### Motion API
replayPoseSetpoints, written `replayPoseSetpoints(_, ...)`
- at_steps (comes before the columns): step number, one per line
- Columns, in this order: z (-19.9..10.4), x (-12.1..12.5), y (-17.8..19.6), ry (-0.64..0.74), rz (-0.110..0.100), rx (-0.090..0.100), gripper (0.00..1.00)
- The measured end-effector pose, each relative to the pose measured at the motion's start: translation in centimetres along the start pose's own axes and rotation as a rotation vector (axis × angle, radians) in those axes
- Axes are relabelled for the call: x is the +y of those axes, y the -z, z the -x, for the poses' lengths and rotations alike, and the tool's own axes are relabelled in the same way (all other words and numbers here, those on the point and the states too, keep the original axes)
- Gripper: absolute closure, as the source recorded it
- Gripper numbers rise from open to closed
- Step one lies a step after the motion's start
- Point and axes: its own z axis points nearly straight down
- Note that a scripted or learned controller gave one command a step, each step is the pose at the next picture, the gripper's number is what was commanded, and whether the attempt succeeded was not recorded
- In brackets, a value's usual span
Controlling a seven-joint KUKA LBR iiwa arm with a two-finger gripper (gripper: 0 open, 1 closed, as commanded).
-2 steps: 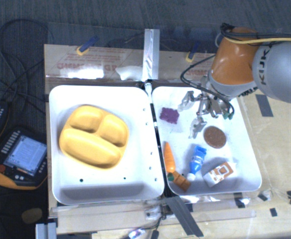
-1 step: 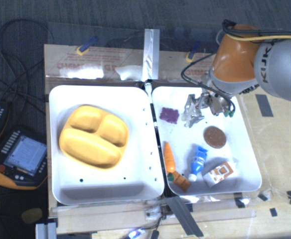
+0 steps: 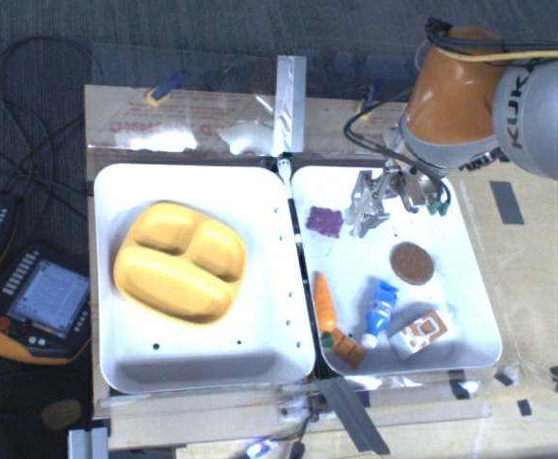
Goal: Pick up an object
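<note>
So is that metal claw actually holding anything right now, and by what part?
Nothing is held. The gripper hangs open over the right bin, beside the purple piece, with nothing between its fingers.

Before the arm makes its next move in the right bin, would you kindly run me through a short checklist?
1. Gripper is over the right white bin: ok.
2. Something is held between its fingers: not ok, nothing seen there.
3. Purple crumpled object lies apart from other items: ok.
4. Brown round disc lies unobstructed: ok.
5. Orange carrot-shaped toy is away from the wall: not ok, it lies along the left wall.
</note>
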Motion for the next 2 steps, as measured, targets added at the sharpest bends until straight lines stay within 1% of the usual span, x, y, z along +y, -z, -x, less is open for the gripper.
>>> replayPoseSetpoints(1, 0.0, 0.0, 0.0, 0.000, 0.000, 0.000, 0.00)
replayPoseSetpoints(2, 2.3, 0.5, 1.7, -0.192, -0.002, 0.000, 0.00)
